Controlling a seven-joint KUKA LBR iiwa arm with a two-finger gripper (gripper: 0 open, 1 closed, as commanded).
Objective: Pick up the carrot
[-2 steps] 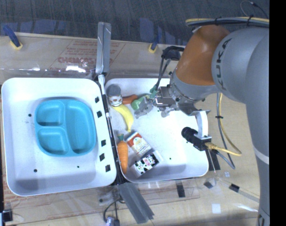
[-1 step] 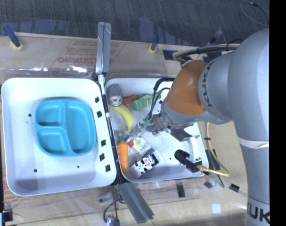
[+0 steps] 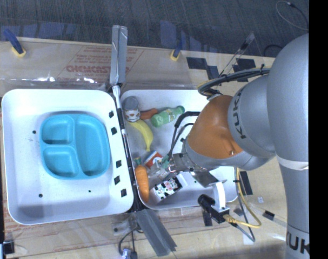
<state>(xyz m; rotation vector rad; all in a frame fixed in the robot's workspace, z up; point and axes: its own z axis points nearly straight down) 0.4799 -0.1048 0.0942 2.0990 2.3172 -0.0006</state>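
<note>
The carrot (image 3: 142,181) lies in the right bin (image 3: 228,188), near its front left corner and against the left wall, pointing roughly front to back. My gripper (image 3: 164,169) hangs low in the same bin, just right of the carrot's upper end, under the orange wrist band (image 3: 211,131). It is close to the carrot, and I cannot make out whether it touches it. The gripper's tip is cluttered with small items and hard to read.
The right bin also holds a banana (image 3: 142,134), a green bottle (image 3: 166,116), a small grey can (image 3: 131,108), a small red and white item (image 3: 153,159) and a black-and-white patterned box (image 3: 167,188). A blue divided tray (image 3: 75,144) sits in the left bin (image 3: 18,144).
</note>
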